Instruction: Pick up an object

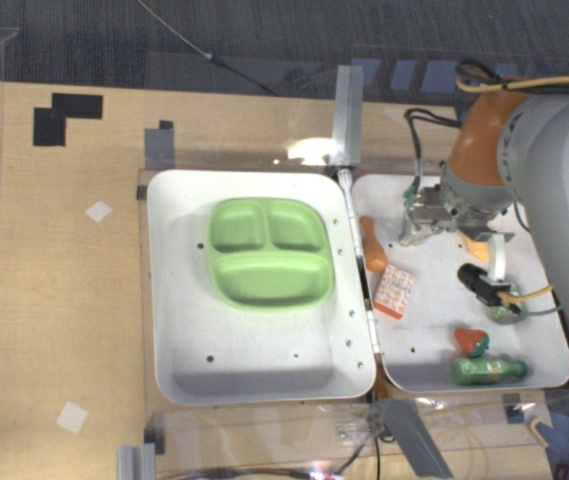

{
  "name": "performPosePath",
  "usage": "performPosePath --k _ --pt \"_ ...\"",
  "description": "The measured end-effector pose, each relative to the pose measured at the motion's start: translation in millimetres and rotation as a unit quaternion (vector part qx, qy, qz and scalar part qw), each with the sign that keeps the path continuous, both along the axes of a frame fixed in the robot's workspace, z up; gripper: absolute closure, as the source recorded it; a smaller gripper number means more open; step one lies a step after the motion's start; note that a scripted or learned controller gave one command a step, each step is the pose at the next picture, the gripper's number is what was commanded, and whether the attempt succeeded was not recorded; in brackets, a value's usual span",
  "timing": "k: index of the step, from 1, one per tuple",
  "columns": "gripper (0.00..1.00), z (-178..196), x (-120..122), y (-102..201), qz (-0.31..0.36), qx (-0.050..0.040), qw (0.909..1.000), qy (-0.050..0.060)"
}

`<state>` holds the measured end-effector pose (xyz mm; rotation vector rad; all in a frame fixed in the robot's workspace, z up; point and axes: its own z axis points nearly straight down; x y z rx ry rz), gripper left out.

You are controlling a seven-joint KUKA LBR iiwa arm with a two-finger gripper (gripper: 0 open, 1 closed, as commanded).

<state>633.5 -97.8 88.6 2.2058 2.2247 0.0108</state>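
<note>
Gripper (416, 223) low over the back of the right bin (434, 358), whether it grips anything cannot be told, carrot (372, 244) by the bin's left wall, card (394, 291) just below, green bottle (488, 370) near the front, green tray (268, 252) in the left bin (179, 298)

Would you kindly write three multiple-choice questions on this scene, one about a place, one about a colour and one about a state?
1. Where does the divided plate lie?
A. left bin
B. right bin
C. bare bench

2. What colour is the bottle?
A. blue
B. green
C. white

3. How does the bottle rest?
A. upright
B. on its side
C. on the plate

Answers:
1 A, it sits inside the left bin.
2 B, its body is green.
3 B, it lies flat near the front wall of the right bin.
</note>
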Motion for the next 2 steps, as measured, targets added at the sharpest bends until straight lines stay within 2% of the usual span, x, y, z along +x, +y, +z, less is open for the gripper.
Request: performPosePath --k 1,2 --pt "1.00 0.7 -34.3 -30.8 -0.002 -0.0010 1.0000 0.000" --pt "1.00 1.3 -109.2 -20.9 -0.003 -0.0001 1.0000 -0.001"
